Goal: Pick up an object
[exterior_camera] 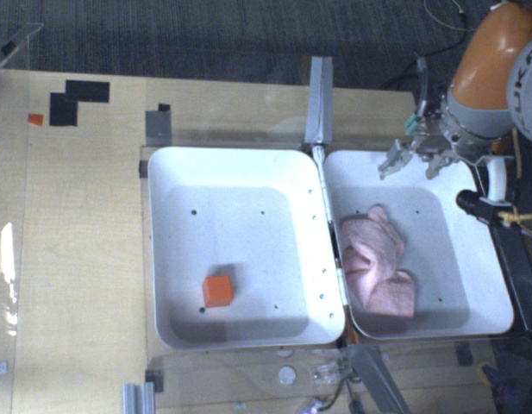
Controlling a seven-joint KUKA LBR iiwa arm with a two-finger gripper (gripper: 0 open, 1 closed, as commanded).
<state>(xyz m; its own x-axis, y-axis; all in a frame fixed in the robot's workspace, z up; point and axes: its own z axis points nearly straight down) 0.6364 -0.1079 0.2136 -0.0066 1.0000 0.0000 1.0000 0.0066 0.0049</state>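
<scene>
A crumpled pink cloth lies in the right bin, toward its left side. A small orange block rests on the floor of the left bin, near its front left. My gripper hangs over the back edge of the right bin, up and to the right of the cloth. Its fingers are spread apart with nothing between them.
A metal divider post stands between the two bins at the back. Black markers and a small orange tag sit on the wooden bench at far left. Cables run along the right bin's right rim.
</scene>
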